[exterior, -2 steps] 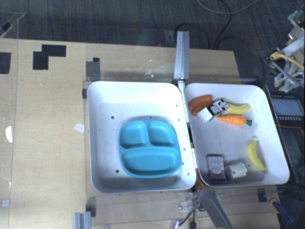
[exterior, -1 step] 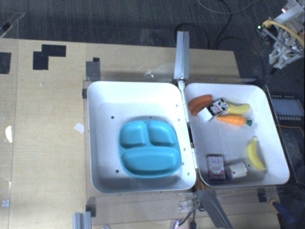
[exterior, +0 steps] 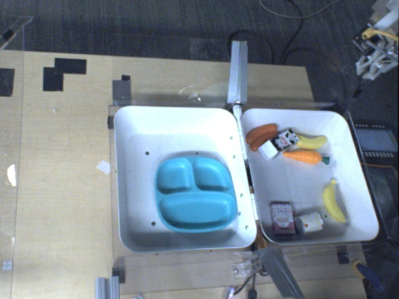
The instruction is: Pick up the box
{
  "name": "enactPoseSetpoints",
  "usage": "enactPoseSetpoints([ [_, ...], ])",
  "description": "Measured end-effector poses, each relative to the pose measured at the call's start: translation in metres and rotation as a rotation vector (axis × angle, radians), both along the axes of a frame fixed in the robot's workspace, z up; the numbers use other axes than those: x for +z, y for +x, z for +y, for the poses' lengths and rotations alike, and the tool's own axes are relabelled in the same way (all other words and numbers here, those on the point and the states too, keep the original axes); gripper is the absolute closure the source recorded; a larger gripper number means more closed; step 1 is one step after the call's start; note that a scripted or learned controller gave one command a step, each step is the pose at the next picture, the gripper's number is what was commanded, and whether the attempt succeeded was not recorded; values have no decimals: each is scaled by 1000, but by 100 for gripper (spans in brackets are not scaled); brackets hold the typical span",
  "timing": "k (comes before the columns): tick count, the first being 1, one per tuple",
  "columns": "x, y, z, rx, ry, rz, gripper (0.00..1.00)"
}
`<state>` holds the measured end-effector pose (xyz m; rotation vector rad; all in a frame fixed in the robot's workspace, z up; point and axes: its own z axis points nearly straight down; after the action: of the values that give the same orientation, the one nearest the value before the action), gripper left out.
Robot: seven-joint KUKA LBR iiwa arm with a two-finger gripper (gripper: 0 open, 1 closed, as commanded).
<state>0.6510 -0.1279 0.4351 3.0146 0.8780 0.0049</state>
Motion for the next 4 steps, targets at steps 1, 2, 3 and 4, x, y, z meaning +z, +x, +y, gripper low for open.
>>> enactPoseSetpoints([
  [1,1,10,-29,92,-1,-1,100],
  [2,2,12,-48,308,-2,-2,100],
  [3,-88,12,-2,311,0,2,100],
  [4,-17,11,-61,359,-3,-3,100],
])
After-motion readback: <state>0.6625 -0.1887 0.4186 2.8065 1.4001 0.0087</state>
